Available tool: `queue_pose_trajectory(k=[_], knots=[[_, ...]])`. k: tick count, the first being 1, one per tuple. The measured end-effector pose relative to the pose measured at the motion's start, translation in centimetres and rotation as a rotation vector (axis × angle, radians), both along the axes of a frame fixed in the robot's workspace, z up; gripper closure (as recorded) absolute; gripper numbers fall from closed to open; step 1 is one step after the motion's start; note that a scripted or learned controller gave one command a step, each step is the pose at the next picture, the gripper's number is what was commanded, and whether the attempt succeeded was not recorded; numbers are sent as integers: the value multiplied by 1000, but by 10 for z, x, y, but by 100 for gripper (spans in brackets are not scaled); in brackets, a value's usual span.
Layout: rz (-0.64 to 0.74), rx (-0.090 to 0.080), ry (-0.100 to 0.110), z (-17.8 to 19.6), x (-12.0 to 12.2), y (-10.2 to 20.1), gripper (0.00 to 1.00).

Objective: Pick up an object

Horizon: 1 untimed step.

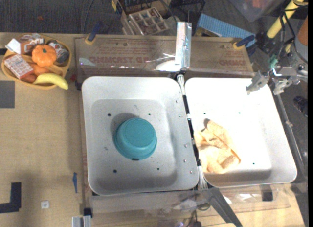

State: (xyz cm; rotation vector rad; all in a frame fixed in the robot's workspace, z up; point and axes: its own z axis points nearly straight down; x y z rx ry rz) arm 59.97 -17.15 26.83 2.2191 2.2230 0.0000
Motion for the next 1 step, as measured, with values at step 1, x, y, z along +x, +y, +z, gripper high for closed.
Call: queue_pose_trajectory(k=[1], knots=[[53,0,0,-103,-37,28,0]])
